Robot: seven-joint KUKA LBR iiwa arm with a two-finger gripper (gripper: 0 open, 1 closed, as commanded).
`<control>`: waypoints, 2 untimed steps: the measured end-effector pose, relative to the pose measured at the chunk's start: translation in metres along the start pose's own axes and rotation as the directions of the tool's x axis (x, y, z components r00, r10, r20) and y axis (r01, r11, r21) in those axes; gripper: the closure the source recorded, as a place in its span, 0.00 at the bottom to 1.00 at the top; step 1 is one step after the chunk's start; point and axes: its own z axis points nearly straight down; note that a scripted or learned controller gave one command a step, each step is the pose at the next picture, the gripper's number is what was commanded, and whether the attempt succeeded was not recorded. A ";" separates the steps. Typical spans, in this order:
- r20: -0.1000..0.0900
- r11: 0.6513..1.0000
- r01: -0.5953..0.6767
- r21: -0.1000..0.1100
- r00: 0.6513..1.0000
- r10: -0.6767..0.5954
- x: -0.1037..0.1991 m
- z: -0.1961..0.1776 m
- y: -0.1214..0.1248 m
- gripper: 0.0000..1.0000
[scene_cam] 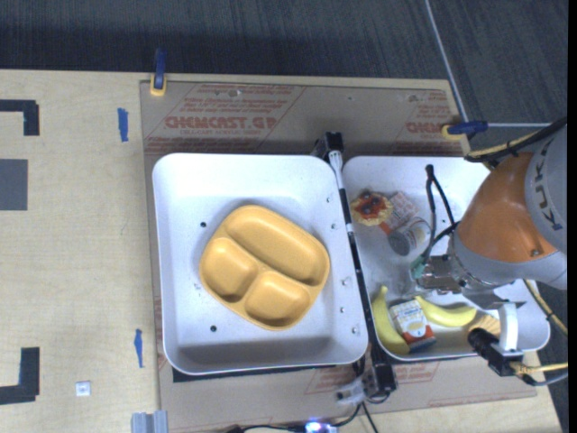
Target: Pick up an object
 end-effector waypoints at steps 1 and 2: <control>0.000 1.000 0.000 0.001 1.000 0.000 0.000 0.000 0.000 0.00; -0.004 1.000 0.002 0.010 1.000 -0.002 0.001 0.011 -0.003 0.00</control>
